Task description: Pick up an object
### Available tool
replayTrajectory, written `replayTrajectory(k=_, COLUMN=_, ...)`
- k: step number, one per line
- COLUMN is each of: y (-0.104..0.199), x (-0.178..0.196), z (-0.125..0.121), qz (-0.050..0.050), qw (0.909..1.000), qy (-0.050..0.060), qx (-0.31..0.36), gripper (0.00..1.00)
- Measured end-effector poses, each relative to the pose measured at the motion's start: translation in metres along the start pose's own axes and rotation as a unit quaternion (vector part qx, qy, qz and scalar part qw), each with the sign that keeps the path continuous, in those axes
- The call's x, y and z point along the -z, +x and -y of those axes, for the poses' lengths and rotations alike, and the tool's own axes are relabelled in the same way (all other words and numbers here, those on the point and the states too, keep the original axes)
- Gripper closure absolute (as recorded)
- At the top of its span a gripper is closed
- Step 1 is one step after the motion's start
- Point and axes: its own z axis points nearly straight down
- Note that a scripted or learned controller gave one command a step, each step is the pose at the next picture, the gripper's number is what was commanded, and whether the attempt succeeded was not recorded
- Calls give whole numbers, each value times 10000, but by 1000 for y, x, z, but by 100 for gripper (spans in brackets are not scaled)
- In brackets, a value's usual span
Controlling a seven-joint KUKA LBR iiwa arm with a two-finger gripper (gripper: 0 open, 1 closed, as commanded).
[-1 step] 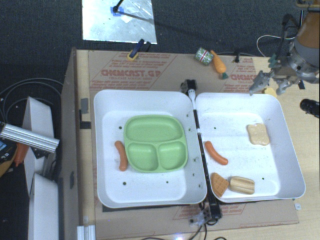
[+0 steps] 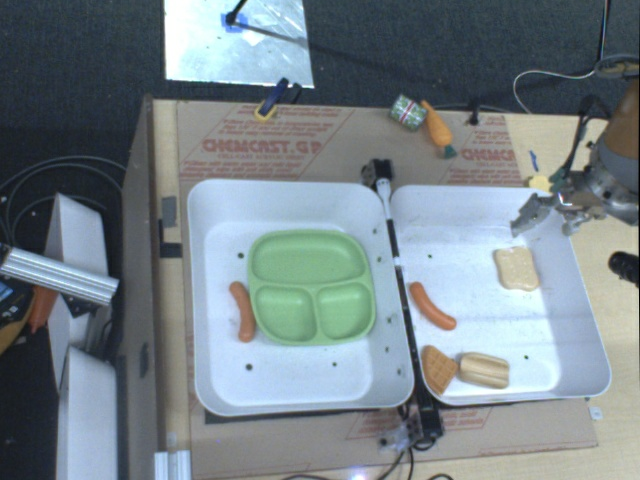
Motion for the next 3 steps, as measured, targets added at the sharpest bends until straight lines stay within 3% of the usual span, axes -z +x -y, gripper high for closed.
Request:
replayTrajectory(k=1, y=1, x=-79, z=17, qz=-6, qw=10000, qy=0, qx=3, gripper=0)
replayTrajectory(k=2, y=1, x=-22, z=-38, qz=2, qw=10000, qy=-29, qx=18, gripper=0)
replayTrajectory(k=3, y=0, x=-111, z=-1, qz=6, qw=10000, qy=-36, qx=10, gripper=0)
